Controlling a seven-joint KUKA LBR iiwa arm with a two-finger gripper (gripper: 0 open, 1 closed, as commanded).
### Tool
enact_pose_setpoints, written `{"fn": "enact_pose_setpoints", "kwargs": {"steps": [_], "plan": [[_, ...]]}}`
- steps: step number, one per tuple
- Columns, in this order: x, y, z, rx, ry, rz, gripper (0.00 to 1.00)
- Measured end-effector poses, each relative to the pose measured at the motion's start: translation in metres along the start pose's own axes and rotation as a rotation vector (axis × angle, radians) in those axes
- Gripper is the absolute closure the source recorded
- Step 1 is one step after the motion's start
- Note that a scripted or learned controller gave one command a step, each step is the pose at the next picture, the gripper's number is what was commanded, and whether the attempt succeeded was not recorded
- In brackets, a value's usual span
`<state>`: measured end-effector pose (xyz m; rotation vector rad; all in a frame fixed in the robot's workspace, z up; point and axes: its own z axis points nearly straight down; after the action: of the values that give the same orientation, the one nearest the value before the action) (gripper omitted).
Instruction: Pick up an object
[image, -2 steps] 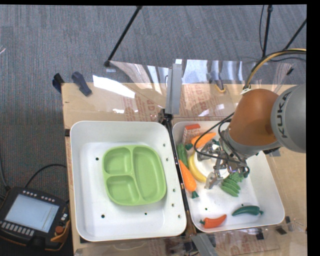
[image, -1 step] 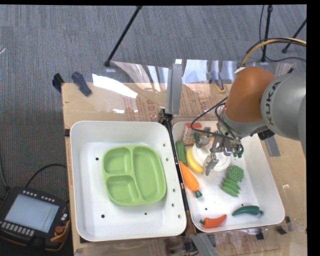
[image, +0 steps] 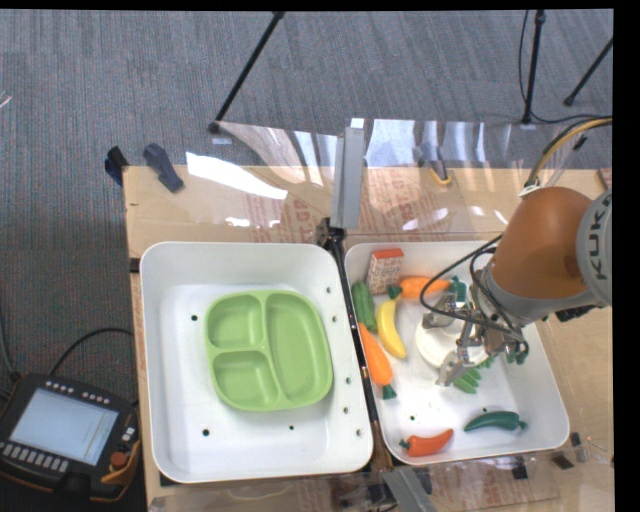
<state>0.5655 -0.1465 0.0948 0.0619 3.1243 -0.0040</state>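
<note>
My gripper (image: 472, 356) hangs low over the right bin (image: 540, 390), under the orange band of the arm (image: 540, 255). Just below its tip lies a small green leafy toy (image: 461, 379), and I cannot tell whether they touch. A white round disc (image: 432, 345) lies partly hidden under the gripper's left side. Left of it lie a yellow banana (image: 390, 328), a long orange carrot (image: 376, 358) and a green cucumber (image: 362, 304). A small carton (image: 384, 270) and another carrot (image: 418, 288) sit at the bin's far side.
A red chilli (image: 428, 442) and a dark green pepper (image: 494, 422) lie near the right bin's front edge. The left bin (image: 170, 300) holds a green divided plate (image: 268, 350). A grey post (image: 347, 180) stands behind the bins' shared wall.
</note>
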Motion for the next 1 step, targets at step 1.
{"fn": "enact_pose_setpoints", "kwargs": {"steps": [1], "plan": [[-0.0702,0.0725,0.0104,-0.006,0.022,-0.111,0.00]]}}
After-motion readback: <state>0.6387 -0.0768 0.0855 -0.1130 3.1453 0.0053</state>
